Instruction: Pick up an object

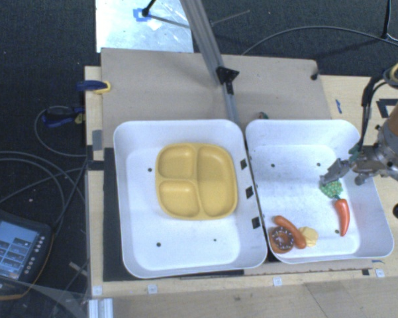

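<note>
Looked like smooth, matt white plastic for both bins (185,257); glossy yellow plastic for the tray (197,181); shiny plastic carrot (342,215); bare matt wood bench (271,85); dull metal pole (205,35).

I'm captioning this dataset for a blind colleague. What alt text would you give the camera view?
From the right, a grey robot arm's end effector hovers at a green toy in the right white bin, which also holds a carrot, a sausage, a chocolate doughnut and a small yellow piece. The left bin holds a yellow divided plate.
</note>
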You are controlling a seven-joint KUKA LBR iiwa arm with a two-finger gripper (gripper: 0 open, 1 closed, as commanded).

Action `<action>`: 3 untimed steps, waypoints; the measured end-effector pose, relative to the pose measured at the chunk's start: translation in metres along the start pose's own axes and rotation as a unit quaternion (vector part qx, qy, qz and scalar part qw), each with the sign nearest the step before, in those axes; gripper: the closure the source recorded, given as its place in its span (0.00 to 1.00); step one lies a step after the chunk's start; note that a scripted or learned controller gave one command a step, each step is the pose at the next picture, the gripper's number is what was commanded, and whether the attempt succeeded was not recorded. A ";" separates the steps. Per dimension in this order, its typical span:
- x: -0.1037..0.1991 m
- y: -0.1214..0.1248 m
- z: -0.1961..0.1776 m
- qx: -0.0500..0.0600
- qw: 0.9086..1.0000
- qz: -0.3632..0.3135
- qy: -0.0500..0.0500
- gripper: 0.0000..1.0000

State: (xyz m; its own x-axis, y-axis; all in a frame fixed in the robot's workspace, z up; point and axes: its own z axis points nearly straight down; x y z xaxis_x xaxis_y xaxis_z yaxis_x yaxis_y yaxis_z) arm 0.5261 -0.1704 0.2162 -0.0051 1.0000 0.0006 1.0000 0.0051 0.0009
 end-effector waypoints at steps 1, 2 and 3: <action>0.000 0.000 0.000 0.000 1.000 0.001 0.000 0.00; 0.002 0.002 0.042 0.002 1.000 0.003 0.000 0.00; 0.005 0.003 0.105 0.003 1.000 0.002 0.001 0.00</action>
State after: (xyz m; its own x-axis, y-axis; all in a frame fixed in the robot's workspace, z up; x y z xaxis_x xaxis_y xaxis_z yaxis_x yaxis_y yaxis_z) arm 0.5294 -0.1658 0.1116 -0.0002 1.0000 0.0017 1.0000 0.0002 -0.0049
